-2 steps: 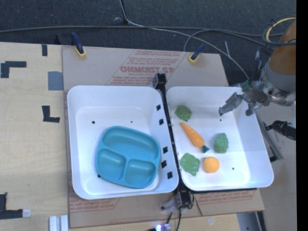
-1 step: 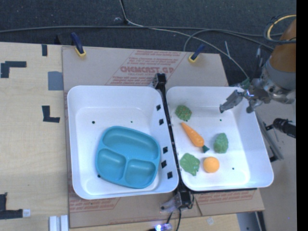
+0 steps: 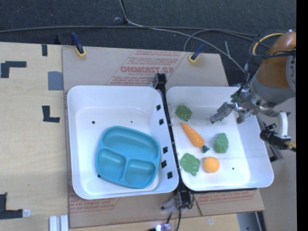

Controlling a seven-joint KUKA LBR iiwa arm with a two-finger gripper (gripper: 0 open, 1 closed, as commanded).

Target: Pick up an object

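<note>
Claw spread open, holding nothing, hovering over the right shallow white plastic bin. Approach step, nothing picked yet. Nearest target: orange plastic toy carrot, just left of and below claw. Next: shift over carrot, descend, close.

Wooden bench carries cardboard sheet; two white bins side by side atop cardboard.
</note>
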